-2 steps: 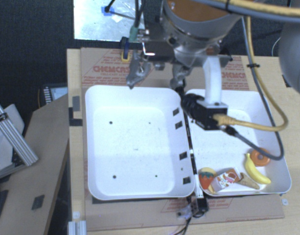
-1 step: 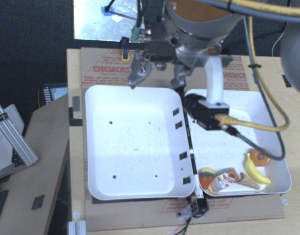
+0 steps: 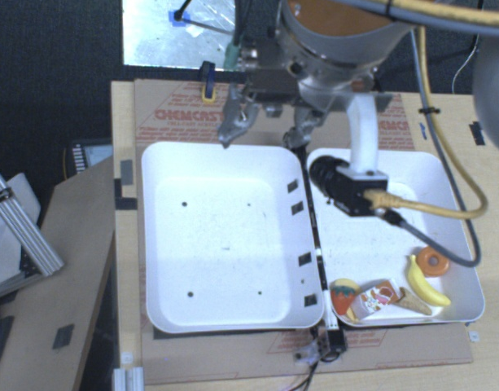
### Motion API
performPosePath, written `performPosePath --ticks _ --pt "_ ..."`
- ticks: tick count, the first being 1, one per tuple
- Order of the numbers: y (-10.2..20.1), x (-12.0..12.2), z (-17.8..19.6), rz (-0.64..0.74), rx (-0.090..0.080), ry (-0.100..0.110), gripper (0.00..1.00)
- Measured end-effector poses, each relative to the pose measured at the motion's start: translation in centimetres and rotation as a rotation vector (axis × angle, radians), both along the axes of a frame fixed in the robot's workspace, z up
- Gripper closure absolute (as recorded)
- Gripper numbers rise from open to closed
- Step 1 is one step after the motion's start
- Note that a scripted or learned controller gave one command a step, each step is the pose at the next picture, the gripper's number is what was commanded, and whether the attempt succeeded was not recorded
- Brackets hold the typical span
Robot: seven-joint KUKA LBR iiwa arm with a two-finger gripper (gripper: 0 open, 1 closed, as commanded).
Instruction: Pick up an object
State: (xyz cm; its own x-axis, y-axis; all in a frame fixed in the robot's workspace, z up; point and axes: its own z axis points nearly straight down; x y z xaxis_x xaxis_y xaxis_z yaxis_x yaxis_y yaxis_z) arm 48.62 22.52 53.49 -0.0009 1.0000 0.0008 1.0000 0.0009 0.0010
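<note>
A: Gripper [image 3: 264, 133] hung over the far rim of the left bin [image 3: 172, 316], fingers spread, nothing between them.

B: Objects?

A: Banana [image 3: 426, 282] and the other items lay in the right bin's [image 3: 444, 169] near corner, well apart. Approach not begun; next move calls for crossing over and descending.

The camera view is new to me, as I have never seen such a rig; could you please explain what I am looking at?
You look down at a slant from one fixed camera above a bench. Two shallow white bins sit side by side: the left bin and the right bin. The grey and orange machine at the top is a robot arm reaching in from the right. Its end effector hangs over the far edge of the left bin, its two fingers apart with nothing between them. In the right bin's near corner lie a banana, a small orange fruit, a tomato-like toy and a printed packet.
</note>
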Motion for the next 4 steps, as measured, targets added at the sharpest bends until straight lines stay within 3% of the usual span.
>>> performPosePath --ticks 1,2,3,4 --pt "0.9 0.0 -0.7 0.004 0.0 0.0 0.0" --pt "0.9 0.0 0.5 0.005 0.002 -0.003 1.0" --pt "-6.0 1.9 0.0 -0.007 -0.002 -0.001 1.0" --pt "-13.6 5.9 -4.3 -0.009 -0.004 0.002 1.0"
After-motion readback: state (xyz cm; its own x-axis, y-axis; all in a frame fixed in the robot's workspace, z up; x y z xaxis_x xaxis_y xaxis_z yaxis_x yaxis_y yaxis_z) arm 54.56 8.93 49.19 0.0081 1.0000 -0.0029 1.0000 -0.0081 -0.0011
